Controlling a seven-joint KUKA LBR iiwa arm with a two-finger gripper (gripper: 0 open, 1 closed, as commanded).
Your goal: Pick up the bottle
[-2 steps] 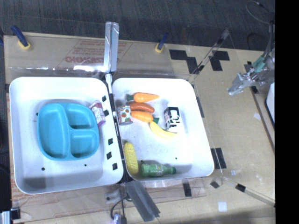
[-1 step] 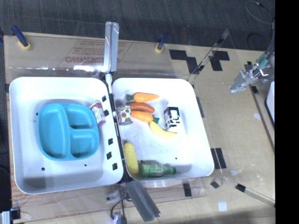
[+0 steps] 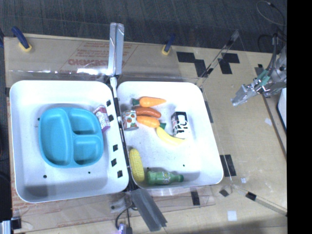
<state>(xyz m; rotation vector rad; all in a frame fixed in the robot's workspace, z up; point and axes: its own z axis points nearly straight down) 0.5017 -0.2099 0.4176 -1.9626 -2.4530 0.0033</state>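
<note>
The bottle [image 3: 163, 177] is green with a light label. It lies on its side along the front wall of the right bin [image 3: 210, 145], cap end pointing right. A corn cob [image 3: 136, 165] lies just left of it. My gripper [image 3: 242, 96] hangs over the bench outside the right bin, past its far right corner and well away from the bottle. Nothing shows in it.
The right bin also holds three carrots [image 3: 148, 112], a banana [image 3: 168, 135], a small can [image 3: 129, 120] and a black-and-white carton [image 3: 180, 123]. In the left bin [image 3: 19, 130] are a blue divided tray [image 3: 72, 135] and a small packet [image 3: 102, 117].
</note>
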